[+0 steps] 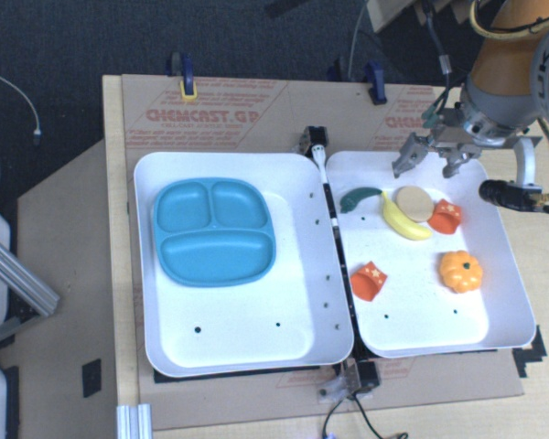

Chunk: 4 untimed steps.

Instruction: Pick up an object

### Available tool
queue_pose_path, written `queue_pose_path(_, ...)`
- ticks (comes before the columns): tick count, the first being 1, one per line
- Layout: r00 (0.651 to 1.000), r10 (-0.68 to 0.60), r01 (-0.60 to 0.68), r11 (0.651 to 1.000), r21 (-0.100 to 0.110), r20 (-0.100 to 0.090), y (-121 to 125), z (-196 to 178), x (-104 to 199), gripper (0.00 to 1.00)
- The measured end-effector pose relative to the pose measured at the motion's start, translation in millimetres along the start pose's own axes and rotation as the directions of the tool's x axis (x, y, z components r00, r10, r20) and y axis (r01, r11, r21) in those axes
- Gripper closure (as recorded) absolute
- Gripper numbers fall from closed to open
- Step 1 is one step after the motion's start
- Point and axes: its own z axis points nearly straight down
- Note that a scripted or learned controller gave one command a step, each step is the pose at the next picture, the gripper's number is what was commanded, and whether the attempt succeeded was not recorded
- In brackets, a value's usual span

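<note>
My gripper (431,165) hangs open over the far edge of the right bin (499,323), its fingers spread with nothing between them. Just below it lie a tan round piece (414,203) resting against a yellow banana (403,220), with a dark green pepper (359,197) to their left and a red piece (446,218) to their right. Nearer the front sit an orange-red piece (369,281) and a small orange pumpkin (460,272).
The left bin (238,337) holds a blue divided plate (214,231) in its far half. A raised divider (332,236) runs between the two bins. Blue clamps (186,74) sit at the bench's far edge.
</note>
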Motion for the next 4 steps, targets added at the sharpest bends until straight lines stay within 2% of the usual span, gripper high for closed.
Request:
queue_pose_path(1, 1.0, -0.003, 0.003, 1.0, -0.015, 0.002, 3, -10, 0, 0.0)
queue_pose_path(3, 1.0, -0.003, 0.003, 1.0, -0.017, 0.003, 12, 110, -8, 0.0)
queue_pose_path(4, 1.0, -0.004, 0.004, 1.0, -0.024, 0.006, 14, 107, -9, 0.0)
